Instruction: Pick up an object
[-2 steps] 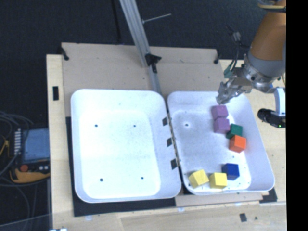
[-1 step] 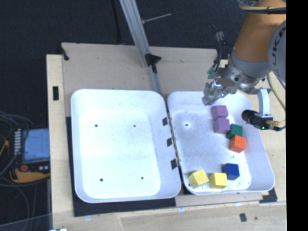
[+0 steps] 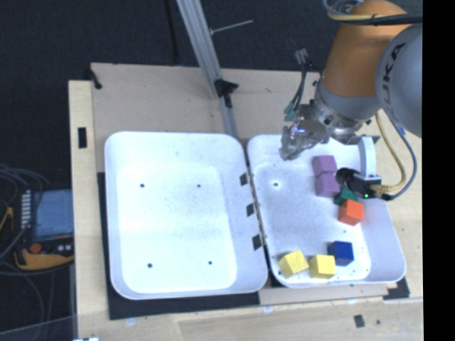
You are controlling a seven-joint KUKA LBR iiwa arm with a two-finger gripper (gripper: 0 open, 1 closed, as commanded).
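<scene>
Purple block (image 3: 325, 175) located in right bin (image 3: 389, 260), upper middle portion, resting on the bin floor. Appears as two purple pieces stacked or abutting; cannot tell which. Positioned just beside and to the lower right of the gripper (image 3: 295, 145), apart from it.

Gripper noted over the upper left corner of right bin, close to the rim. State of gripper: cannot tell from this angle, detail too dark and blurred. Contact with bin floor: cannot tell. Arm entering from the right, orange band (image 3: 357, 45) above the wrist, cables looped along the right rim of the bin.

Other contents of right bin:
- Orange block (image 3: 350, 212), below and to the right of purple block, near the right wall.
- Small dark green item (image 3: 346, 195) between purple block and orange block, just beside both; nature unclear.
- Blue block (image 3: 342, 252), near the lower right corner.
- Two yellow blocks (image 3: 293, 263) (image 3: 322, 266) side by side along the lower edge, the right one just beside blue block.

Left bin (image 3: 114, 151) adjoining right bin, white floor with a few small dark spots.

Both bins seated on desk (image 3: 142, 98). Slanted metal rail (image 3: 201, 45) crossing the top of desk toward the seam between the bins.
</scene>
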